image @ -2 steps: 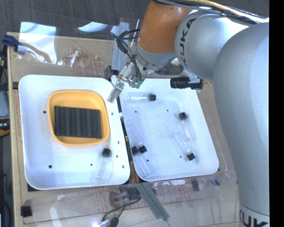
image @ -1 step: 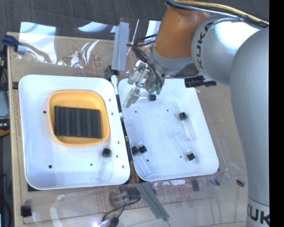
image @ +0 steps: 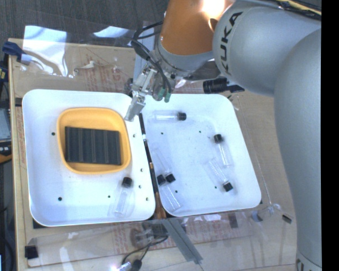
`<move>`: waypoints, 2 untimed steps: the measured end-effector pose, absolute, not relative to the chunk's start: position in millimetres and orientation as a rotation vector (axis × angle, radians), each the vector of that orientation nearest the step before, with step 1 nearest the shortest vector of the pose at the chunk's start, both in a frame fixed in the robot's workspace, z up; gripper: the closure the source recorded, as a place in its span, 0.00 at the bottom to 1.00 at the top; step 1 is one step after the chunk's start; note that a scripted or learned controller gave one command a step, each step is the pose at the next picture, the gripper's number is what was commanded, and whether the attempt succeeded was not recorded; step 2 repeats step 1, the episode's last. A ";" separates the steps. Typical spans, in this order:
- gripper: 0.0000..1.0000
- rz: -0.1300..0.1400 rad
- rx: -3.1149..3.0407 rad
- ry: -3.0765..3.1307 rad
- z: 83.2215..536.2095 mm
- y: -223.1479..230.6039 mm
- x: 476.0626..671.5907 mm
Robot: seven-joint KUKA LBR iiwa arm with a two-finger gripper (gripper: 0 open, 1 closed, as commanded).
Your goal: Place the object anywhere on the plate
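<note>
Nearest you, at the near edge of the left bin [image: 34, 151], a clear vial with a black cap [image: 124, 195] lies on the white floor, just near of the plate and apart from it. That plate [image: 94, 141] is yellow-rimmed with a dark ribbed centre, and it sits in the far-middle part of the left bin.

Look to the right bin [image: 246, 168] and you see more clear, black-capped vials: one [image: 168, 117] along the far side, one [image: 221, 149] toward the right, another [image: 221, 180] near the right corner, and a pair [image: 166, 188] close to the divider at the near side.

Your arm [image: 260, 44] comes in from the right, its orange band over the far edge of the bins. The gripper [image: 137, 103] hangs above the far end of the divider, by the plate's far-right corner. Its fingers point down toward the left; you cannot tell from this angle how far apart they stand, and no vial is visible between them.
</note>
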State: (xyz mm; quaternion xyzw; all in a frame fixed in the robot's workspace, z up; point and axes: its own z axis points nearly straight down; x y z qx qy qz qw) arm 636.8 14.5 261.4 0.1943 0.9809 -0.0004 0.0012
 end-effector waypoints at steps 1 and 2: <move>0.00 -0.001 -0.074 3.142 253.4 20.3 555.7; 0.00 -0.001 -0.074 3.142 253.4 20.3 555.7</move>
